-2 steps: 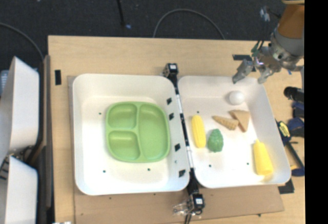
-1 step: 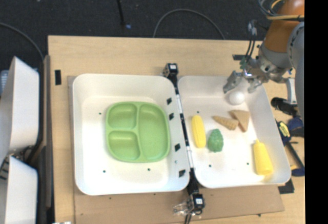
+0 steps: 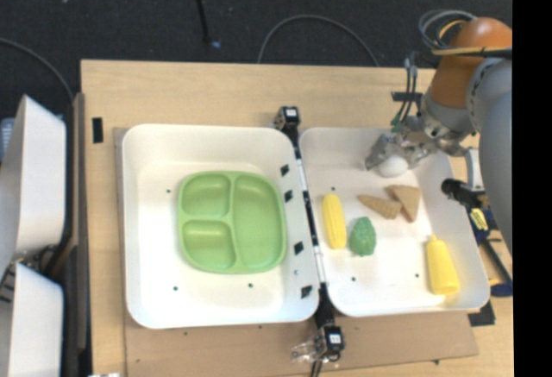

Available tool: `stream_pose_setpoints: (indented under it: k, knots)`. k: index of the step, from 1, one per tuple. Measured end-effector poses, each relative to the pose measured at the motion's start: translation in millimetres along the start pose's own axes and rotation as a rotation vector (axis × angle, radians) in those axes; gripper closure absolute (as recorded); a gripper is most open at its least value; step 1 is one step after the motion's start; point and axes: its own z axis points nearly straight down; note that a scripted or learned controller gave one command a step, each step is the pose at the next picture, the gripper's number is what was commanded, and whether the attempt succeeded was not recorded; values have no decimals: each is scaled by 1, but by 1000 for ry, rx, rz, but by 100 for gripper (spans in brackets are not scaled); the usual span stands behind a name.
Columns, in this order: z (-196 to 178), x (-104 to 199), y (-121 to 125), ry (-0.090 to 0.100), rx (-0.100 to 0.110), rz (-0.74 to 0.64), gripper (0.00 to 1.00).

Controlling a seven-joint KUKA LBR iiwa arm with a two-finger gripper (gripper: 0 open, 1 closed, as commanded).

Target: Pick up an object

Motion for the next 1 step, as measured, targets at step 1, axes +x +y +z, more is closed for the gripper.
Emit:
stream_pose_setpoints:
  k: [1]
  knots:
    - [-16, -2, 2, -6, -6, -3, 100]
